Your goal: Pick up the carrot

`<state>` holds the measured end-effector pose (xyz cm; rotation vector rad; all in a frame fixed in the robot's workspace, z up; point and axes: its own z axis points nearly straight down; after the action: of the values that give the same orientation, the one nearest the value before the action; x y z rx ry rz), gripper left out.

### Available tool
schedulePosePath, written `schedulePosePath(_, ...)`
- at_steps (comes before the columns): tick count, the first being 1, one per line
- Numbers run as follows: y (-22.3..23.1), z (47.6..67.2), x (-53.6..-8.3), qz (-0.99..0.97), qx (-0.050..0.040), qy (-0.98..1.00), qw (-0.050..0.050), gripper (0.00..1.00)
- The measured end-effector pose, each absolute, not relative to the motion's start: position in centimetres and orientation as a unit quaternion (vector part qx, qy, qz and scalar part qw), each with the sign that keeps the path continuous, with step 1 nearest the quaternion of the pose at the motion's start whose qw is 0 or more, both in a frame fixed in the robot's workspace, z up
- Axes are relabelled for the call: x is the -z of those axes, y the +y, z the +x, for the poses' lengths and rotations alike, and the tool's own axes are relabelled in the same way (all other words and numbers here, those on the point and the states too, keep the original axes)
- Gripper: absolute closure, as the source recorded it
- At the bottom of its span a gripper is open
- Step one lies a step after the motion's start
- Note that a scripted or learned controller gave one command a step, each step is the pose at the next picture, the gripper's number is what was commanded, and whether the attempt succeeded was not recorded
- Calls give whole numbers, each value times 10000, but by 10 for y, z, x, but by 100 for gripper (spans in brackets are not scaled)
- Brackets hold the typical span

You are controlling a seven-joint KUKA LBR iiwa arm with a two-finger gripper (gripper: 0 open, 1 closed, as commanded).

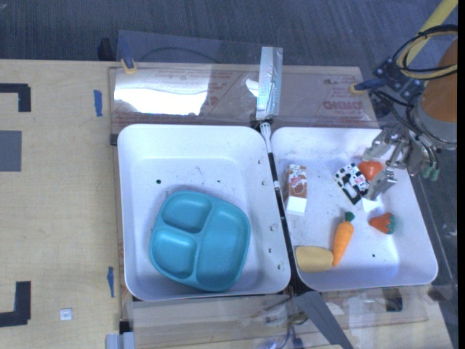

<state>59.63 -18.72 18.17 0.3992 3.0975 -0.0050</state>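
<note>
The carrot (343, 240), orange with a green top, lies tilted in the lower middle of the right bin (414, 264), its thin end resting by a yellow piece (314, 258). My gripper (378, 169) hangs low over the bin's upper right, up and to the right of the carrot and well apart from it. Its fingers (381, 185) stand open, and a small orange-red toy (369, 170) sits between them. A black-and-white toy (352, 181) lies just left of the gripper.
A red strawberry-like toy (382, 222) lies right of the carrot. A brown and white carton (296, 188) stands near the right bin's left wall. The left bin (138, 151) holds a blue divided plate (200, 240). Cables (414, 49) hang at the upper right.
</note>
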Motion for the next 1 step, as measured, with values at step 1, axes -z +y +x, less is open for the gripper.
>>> schedulePosePath(1,-133,541,-145,484,-9,9988,5,0)
